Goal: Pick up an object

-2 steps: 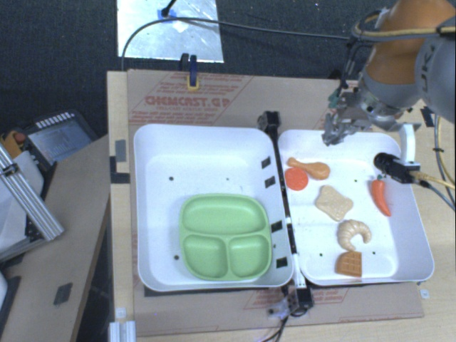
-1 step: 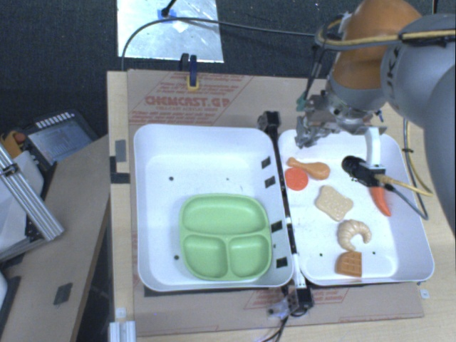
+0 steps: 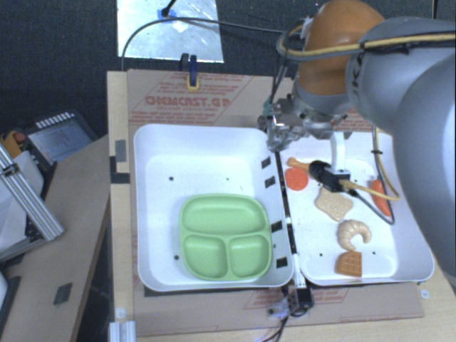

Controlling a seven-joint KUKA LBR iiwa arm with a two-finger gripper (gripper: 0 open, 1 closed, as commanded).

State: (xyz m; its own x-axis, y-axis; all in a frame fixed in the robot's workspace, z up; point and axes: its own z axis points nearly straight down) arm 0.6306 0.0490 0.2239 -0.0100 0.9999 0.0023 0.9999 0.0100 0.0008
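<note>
We read the right shallow white bin [image 3: 410,266] as the pick source: the small stuff is all loose on its floor. The left white bin [image 3: 153,191] holds just the green three-compartment plastic plate [image 3: 225,236], well off to the tool's left-front.

Tool [image 3: 279,140] sits over the divider at the bins' far end; whether it's apart or together, we can't tell. Nothing visibly in it.

Candidates:
- red round disc [image 3: 296,179], just beside the tool, nearest pick
- tan bread-slice toy [image 3: 333,205], near
- beige croissant toy [image 3: 354,232] and orange waffle-like piece [image 3: 349,263], further toward us

Arm reaches in from the right, orange band [image 3: 338,30] above the wrist, wrist pointing roughly down.
</note>
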